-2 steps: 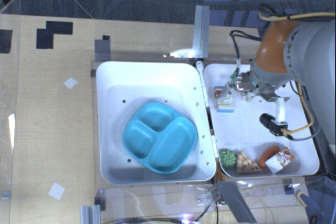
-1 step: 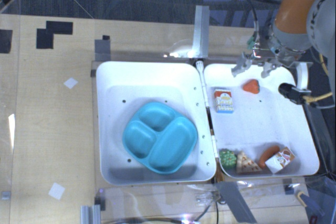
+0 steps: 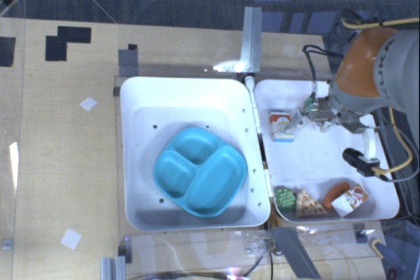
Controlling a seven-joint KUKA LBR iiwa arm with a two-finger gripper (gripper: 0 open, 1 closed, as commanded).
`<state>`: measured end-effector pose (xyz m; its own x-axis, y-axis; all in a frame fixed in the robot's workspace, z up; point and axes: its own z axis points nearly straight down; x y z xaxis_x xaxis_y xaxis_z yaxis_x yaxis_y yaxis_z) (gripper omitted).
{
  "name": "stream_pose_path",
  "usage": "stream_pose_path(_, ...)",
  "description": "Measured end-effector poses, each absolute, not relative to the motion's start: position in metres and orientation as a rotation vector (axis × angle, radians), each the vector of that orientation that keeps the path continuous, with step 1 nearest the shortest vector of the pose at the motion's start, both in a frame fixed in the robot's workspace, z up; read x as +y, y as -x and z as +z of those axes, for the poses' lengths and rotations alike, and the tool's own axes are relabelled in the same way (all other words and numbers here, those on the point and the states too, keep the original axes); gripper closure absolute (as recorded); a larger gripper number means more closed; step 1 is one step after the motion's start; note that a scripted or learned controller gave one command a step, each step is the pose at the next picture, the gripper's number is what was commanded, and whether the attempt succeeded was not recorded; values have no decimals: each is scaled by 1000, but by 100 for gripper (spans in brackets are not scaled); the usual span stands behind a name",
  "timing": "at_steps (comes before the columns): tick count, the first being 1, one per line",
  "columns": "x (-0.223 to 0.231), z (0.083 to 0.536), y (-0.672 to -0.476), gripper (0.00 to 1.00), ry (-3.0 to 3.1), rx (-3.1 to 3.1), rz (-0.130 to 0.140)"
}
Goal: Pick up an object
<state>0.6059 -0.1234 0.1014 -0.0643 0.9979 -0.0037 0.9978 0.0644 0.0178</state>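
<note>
My gripper point(image 3: 314, 112) hangs low over the upper part of the right bin point(image 3: 315, 160), under the arm's orange band point(image 3: 357, 69). Just to its left a small red-and-white carton point(image 3: 282, 126) lies on the bin floor, close to the gripper; I cannot tell whether they touch. Along the bin's near edge lie a green bumpy item point(image 3: 284, 197), a tan wedge-shaped piece point(image 3: 308, 204), a red sausage point(image 3: 335, 192) and a white carton point(image 3: 350, 201).
The left bin point(image 3: 141, 141) holds a blue divided plate point(image 3: 200, 171). A low wall point(image 3: 258, 141) separates the two bins. A black connector and cables point(image 3: 359, 159) hang from the arm over the right bin's right side.
</note>
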Motion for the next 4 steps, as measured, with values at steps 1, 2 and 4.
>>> stream_pose_path(1, -103, 96, -650, 0, -1905, 2472, 14)
stream_pose_path(2, -105, 96, -670, 0, -1538, 2739, -14)
stream_pose_path(4, -107, 96, -657, 0, -1719, 2609, 18)
